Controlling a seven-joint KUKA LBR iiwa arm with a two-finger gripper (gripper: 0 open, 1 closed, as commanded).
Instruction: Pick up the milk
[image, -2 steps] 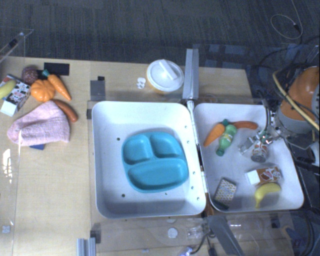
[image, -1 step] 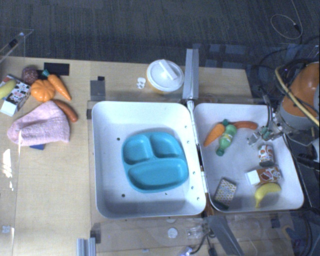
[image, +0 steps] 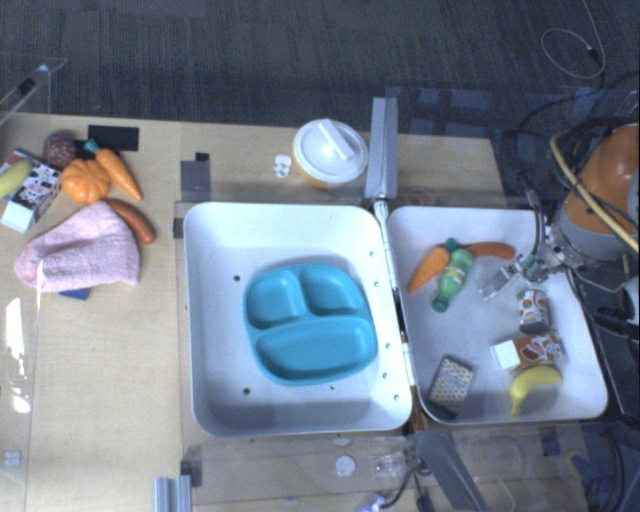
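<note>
The milk (image: 530, 351), a small white carton with brown cow patches, lies on its side in the right bin (image: 590, 400), near the front right. Just behind it is a second small brown-and-white patterned carton (image: 535, 310). My gripper (image: 508, 278) hangs low over the right bin's middle, behind and to the left of the milk and apart from it, with nothing seen in it. The grey arm with its orange band (image: 610, 180) comes in from the right edge.
The right bin also holds a carrot (image: 428, 267), a green bottle (image: 452, 279), a sausage (image: 490, 250), a banana (image: 533, 384) and a patterned box (image: 452, 380). A blue divided tray (image: 311, 322) sits in the left bin. Toy foods, another cow-patterned carton (image: 32, 189) and a pink cloth (image: 80, 250) lie at the far left.
</note>
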